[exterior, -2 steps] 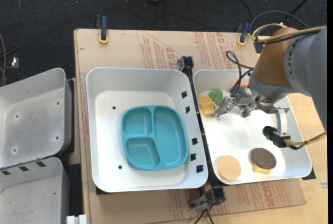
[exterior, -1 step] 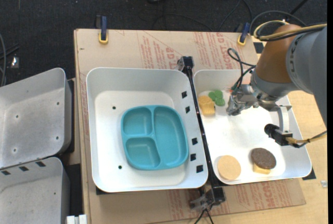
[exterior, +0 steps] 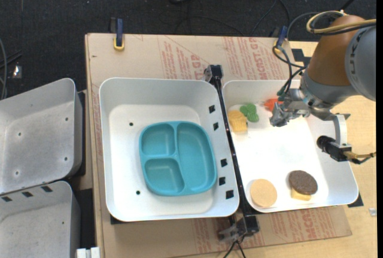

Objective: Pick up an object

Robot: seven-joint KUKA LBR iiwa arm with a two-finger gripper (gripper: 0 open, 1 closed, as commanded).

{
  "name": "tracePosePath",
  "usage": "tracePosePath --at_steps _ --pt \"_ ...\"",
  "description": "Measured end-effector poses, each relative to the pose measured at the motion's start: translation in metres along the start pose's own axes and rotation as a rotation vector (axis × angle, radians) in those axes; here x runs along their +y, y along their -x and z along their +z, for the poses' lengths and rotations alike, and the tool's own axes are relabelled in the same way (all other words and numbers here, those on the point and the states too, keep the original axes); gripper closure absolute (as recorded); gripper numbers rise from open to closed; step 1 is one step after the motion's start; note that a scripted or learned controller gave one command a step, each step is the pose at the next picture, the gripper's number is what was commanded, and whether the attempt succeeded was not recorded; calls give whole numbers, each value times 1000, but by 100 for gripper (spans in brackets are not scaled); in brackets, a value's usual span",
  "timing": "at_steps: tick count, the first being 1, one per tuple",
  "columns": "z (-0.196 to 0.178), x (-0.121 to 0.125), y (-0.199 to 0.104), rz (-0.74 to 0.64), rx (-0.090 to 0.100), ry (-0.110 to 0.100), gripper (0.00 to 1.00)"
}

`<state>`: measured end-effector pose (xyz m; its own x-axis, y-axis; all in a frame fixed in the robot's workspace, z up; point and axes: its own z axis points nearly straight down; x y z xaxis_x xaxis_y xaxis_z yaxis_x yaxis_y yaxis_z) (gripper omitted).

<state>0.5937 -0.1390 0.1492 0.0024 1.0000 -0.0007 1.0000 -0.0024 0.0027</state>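
I see the arm reaching in from the right over the right bin, orange band above a grey wrist. Its gripper hangs low at the bin's far side — I cannot tell how its tips stand, nor whether anything sits between them. An orange-red piece lies just beside it.

The left bin, smooth white with rounded corners, bears a teal tray with three compartments, its long axis slightly tilted.

In the right bin: a flat tan disc and a dark brown round piece on a yellow base lie near the front wall; a yellow block touches a lumpy green piece at the far left corner.
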Motion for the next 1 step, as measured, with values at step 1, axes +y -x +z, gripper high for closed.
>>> tracePosePath --at_steps 1 --pt "-55 -8 5 -1 -1 2 100"
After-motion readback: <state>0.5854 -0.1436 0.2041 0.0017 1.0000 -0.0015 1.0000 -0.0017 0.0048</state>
